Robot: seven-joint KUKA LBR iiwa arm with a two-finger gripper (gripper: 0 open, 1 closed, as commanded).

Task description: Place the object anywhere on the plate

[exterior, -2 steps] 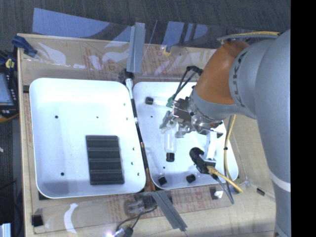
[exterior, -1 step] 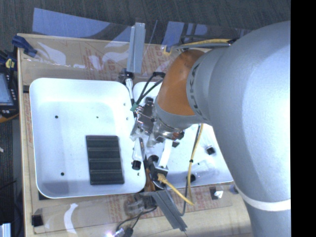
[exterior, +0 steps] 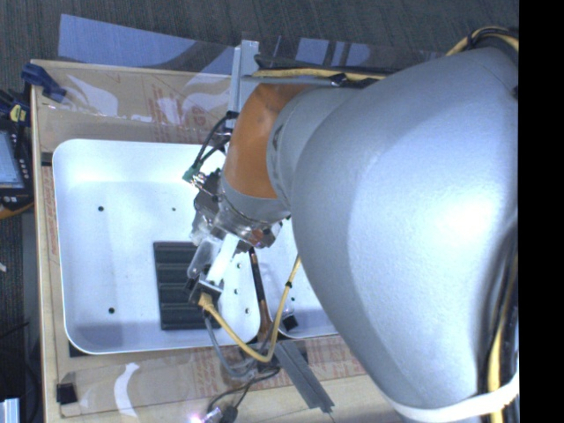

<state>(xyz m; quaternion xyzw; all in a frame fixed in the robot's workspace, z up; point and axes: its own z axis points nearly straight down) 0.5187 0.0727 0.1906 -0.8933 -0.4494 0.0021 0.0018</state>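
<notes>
- Arm [exterior: 414, 201]: one, with a smooth matt grey shell, bulbous and rounded. It covers most of the right half of the view. An orange band [exterior: 251, 148] rings it above the wrist.
- Claw [exterior: 211, 241]: one, at the end of the wrist, low over the left bin near its right side. The wrist hardware hides it, so I cannot tell how far it is open or whether it has hold of anything.
- Slab [exterior: 176, 285]: one, dark grey to black and rectangular, its top ribbed with parallel grooves. It lies flat on the floor of the left bin, toward the front right. Its right edge runs under the claw. Whether the two touch cannot be made out.
- Left bin [exterior: 63, 236]: one, white, glossy and shallow, with rounded corners and a raised rim. At least two small dark dots [exterior: 100, 208] mark its floor, well apart from each other.
- Right bin [exterior: 310, 322]: just a white sliver of it shows, below the arm.
- Desk [exterior: 132, 104]: pale wood with a flat matt surface, faint reddish print on its top. It carries both bins.
- Rail [exterior: 245, 77]: one upright grey metal bar, behind the left bin.
- Clamp [exterior: 40, 77]: one, blue, at the far left corner of the desk.
- Floor [exterior: 132, 3]: dark grey carpet with a fine weave.
</notes>
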